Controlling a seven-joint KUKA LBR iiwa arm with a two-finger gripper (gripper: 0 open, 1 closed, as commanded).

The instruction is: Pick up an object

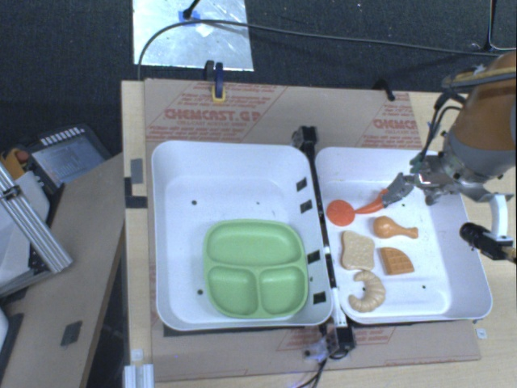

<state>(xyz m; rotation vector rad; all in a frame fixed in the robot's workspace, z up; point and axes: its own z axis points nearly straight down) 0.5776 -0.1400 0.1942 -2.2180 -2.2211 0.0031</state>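
While the grey arm [485, 128] is reaching in from the right edge of the frame, its fingers [397, 191] are hanging low over the upper middle of the right bin [464, 297], pointing left and down toward the orange spoon [349, 210]. How the fingers are standing, spread or pressed together, I cannot tell, since they are showing as one dark grey wedge; their tips are sitting right at the spoon's handle end, but nothing is visibly sitting between them.

Toy foods are lying in the right bin (all loose, none stacked). The spoon is lying with its round bowl near the divider between the bins and its handle angling up and right. Just right of it and a little lower, a drumstick [394, 229] is lying. Below the spoon, a slice of bread [358, 250] is resting, with a waffle wedge [396, 260] just beside it on the right. A croissant [367, 290] is curling near the bin's lower edge, under the bread.

Over in the left bin [174, 176], a green divided plate [255, 267] is sitting in the lower right part. Both bins are resting on the counter [266, 103], which is covered with printed brown paper, and a yellow clamp [217, 83] is gripping its far edge in the upper middle of the frame.
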